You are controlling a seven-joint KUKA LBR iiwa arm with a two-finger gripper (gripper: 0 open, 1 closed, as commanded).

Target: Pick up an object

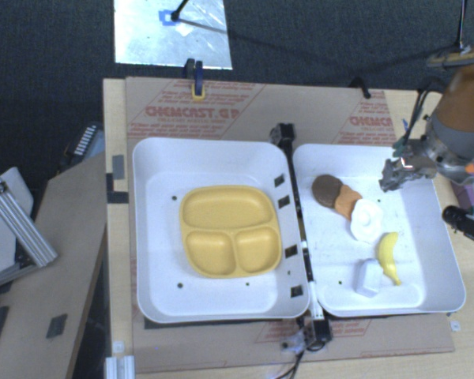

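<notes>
two bins: the left [154, 172] holds a yellow tray [225, 230]; the right [434, 243] holds a banana [389, 257], near the front. gripper [393, 175] hovers above, ready to descend; grip state unclear.

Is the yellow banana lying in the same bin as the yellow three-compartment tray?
No, the yellow banana lies in the right white bin, while the yellow three-compartment tray sits in the left white bin.

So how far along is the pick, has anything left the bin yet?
Nothing looks picked. The yellow plastic banana, white round object, brown-and-orange piece and small white block all lie in the right white bin. The end effector hovers near that bin's upper right, nothing visibly in it. The grasp and lift remain.
</notes>
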